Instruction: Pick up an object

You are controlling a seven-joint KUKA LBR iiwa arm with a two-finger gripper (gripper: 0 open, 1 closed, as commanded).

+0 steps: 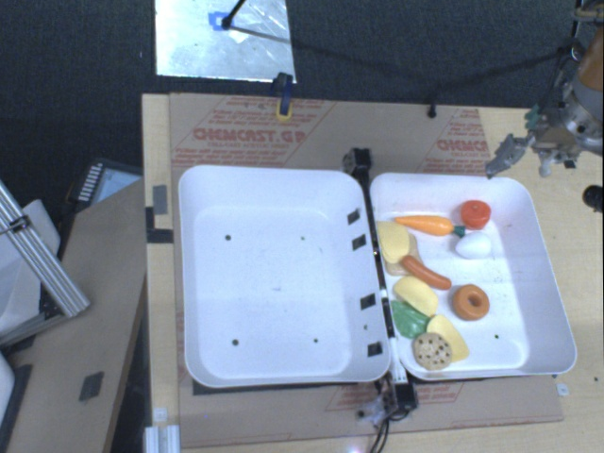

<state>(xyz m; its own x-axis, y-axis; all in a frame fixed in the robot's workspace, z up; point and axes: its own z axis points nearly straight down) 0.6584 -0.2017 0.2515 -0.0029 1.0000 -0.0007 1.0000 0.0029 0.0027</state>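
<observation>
The right bin [543, 281] holds several toy foods: an orange carrot [425, 224], a red tomato [476, 213], a white egg [473, 245], a sausage [427, 273], a brown donut [469, 302], a green piece [408, 320], a cookie [431, 350] and yellow pieces [394, 243]. My gripper [521, 163] hangs above the bin's far right corner, beyond the tomato. It is open, with nothing between its fingers.
The left white bin [274, 272] sits beside the right one, joined by a black clamp strip [370, 262]. Both rest on a cardboard-covered bench [311, 125]. A cable runs across the dark floor behind, and a shiny plate [222, 26] lies at the far left.
</observation>
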